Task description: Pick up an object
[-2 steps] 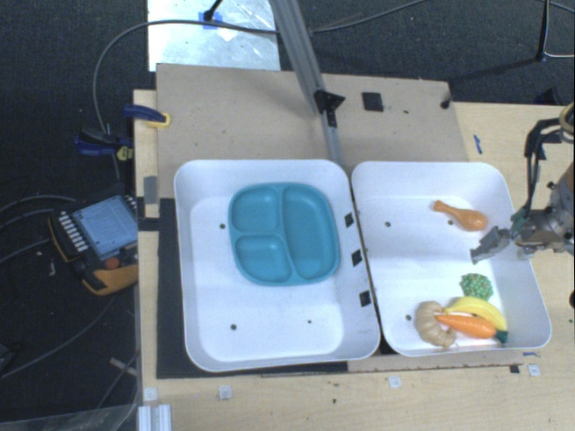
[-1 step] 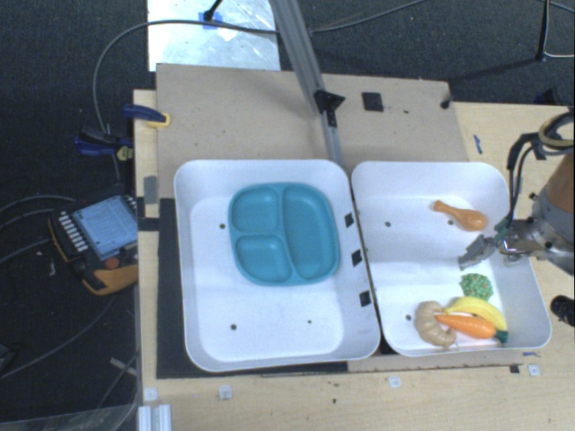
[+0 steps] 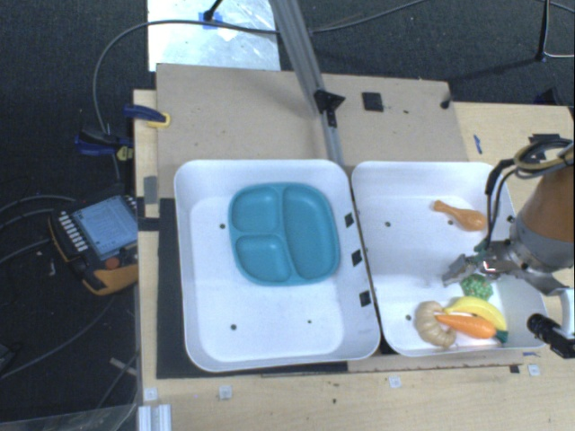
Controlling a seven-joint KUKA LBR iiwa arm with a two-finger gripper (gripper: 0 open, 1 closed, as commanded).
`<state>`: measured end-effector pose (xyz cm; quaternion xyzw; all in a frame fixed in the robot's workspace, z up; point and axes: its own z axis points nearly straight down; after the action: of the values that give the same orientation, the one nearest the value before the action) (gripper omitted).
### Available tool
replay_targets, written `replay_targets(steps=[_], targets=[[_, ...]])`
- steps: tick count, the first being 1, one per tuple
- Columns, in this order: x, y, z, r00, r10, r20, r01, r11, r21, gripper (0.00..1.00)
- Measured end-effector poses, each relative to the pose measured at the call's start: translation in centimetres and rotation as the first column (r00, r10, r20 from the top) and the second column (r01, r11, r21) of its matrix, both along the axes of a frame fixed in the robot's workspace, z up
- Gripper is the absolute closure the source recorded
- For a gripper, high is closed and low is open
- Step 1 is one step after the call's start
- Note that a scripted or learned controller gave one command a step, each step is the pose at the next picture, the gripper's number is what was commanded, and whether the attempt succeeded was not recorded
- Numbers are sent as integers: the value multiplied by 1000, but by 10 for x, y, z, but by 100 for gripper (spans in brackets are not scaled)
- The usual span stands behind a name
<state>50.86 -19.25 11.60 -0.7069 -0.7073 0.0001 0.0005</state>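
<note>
The right bin (image 3: 404, 196) holds a cluster of toy food at its near right corner: a yellow banana (image 3: 481, 310), an orange carrot (image 3: 467, 325), a tan knobby piece (image 3: 434, 323) and a green broccoli (image 3: 476, 286). An orange drumstick (image 3: 460, 214) lies apart, toward the far right of the bin. My gripper (image 3: 473, 268) hangs just above the broccoli, at the end of the arm coming in from the right.
The left bin (image 3: 202, 330) carries a blue divided plate (image 3: 285, 233). A metal pole (image 3: 305, 57) slants across the back board. Clamps and a handheld controller (image 3: 94, 241) sit off the bench to the left.
</note>
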Motion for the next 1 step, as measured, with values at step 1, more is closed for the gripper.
replay_targets(steps=[1], targets=[[1,0,13,1000,0,4,0,1000,-2,100]])
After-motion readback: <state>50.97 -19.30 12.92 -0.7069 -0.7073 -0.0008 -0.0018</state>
